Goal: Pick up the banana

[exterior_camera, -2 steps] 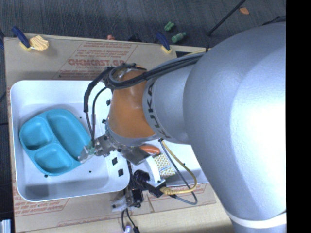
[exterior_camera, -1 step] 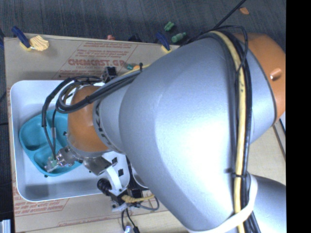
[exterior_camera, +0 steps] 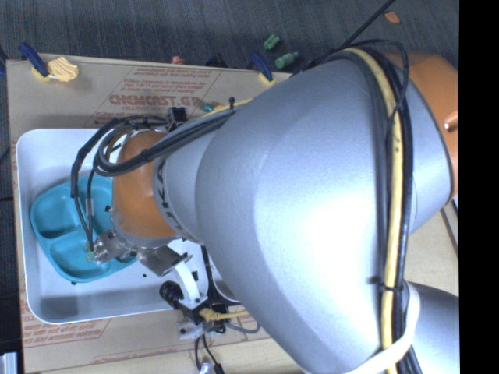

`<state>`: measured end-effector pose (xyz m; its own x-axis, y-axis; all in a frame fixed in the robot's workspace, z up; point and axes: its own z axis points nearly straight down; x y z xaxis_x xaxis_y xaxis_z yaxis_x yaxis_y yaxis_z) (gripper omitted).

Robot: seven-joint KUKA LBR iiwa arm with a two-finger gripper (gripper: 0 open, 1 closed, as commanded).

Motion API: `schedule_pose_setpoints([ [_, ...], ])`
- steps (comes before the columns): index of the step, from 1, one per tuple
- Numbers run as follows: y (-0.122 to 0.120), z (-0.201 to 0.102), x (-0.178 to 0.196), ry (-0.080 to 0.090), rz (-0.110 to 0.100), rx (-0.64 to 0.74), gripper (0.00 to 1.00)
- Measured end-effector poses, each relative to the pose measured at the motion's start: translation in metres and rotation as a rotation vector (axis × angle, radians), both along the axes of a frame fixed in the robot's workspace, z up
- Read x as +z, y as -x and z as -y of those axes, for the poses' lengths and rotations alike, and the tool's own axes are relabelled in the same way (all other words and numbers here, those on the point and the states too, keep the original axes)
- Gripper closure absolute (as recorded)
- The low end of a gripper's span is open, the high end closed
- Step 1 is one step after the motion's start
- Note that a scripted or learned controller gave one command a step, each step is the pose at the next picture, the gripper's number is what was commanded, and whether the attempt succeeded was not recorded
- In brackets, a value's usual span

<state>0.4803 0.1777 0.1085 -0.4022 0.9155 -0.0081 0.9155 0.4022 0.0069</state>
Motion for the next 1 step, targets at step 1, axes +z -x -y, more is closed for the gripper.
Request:
schedule_pose_setpoints([
  [1,-0.0002,0.0004,0.0097,0.002,-0.002,0.003,1.00],
])
